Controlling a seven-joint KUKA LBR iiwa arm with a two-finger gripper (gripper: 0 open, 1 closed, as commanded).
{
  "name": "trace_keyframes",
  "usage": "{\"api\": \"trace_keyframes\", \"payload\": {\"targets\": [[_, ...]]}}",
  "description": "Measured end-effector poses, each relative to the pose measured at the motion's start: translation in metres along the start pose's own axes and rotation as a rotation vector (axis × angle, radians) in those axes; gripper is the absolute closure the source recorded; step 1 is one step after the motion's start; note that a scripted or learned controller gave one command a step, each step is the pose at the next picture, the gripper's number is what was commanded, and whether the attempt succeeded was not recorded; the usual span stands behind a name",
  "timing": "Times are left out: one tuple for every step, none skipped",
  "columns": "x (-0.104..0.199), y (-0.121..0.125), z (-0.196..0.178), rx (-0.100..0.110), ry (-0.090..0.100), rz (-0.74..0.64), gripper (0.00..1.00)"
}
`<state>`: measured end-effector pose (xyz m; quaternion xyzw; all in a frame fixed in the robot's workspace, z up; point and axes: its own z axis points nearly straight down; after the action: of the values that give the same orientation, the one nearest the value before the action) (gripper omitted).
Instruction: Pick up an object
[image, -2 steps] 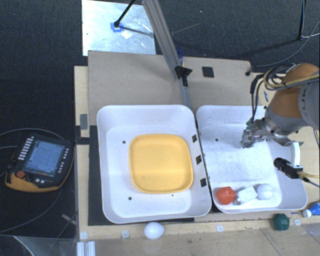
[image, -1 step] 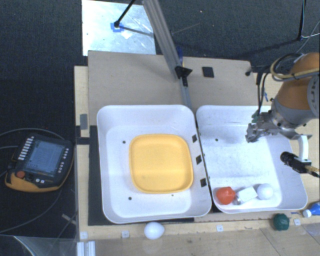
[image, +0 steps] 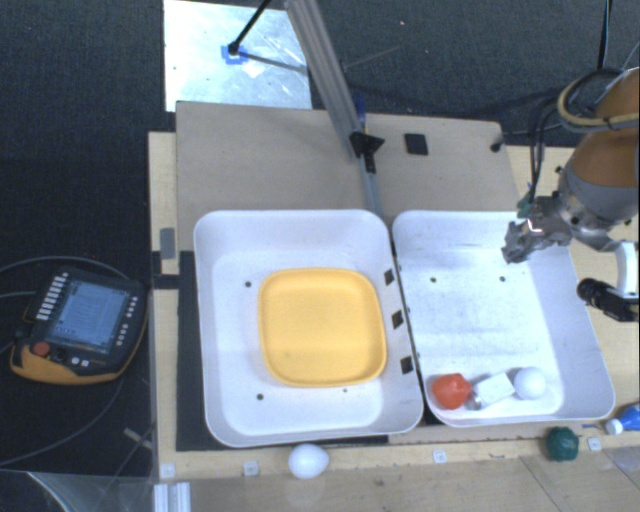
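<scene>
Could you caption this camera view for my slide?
Gripper above right bin; red ball and white ball near its front; yellow plate left.

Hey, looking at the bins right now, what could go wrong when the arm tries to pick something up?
The red ball, white block and white ball crowd together against the right bin's near wall, so the hand may knock one aside or hit the wall. The balls could also roll away. The hand sits at the far end, away from them.

A yellow plate (image: 323, 326) lies mid-left bin (image: 225, 300). In the right bin (image: 560, 330), at five o'clock — a red ball (image: 450, 391), white block (image: 492, 389) and white ball (image: 529, 382). The claw (image: 520, 240) hovers at its two o'clock.
</scene>
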<state>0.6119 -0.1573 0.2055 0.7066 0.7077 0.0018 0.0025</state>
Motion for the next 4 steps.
{"api": "trace_keyframes", "payload": {"targets": [[0.000, 0.001, -0.047, 0.001, 0.000, 0.001, 1.00], [0.049, -0.014, -0.035, 0.006, 0.002, -0.002, 1.00], [0.097, -0.037, -0.044, 0.005, 0.002, -0.002, 1.00], [0.147, -0.061, -0.049, 0.005, 0.002, -0.003, 1.00]]}}
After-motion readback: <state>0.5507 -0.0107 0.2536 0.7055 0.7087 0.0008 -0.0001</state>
